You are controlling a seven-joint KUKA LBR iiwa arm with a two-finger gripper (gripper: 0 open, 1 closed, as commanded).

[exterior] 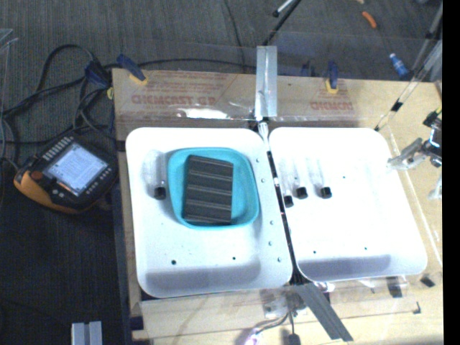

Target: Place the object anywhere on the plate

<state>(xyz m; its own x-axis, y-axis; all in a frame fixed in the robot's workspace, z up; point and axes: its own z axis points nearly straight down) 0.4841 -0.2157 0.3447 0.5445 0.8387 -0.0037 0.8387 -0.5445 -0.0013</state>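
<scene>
A dark, ribbed rectangular object [209, 189] lies flat on the turquoise plate [248, 192] (left bin [144, 250]).

A dark ridged block [209, 189] lies on the blue plate [248, 192] in the left bin [144, 250].

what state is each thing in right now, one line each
grey ridged block: lying flat on the plate, slightly tilted
teal plate: in the left bin, block on it
left bin: holds the plate
right bin: three small clear markers with dark ends near its left side
</scene>
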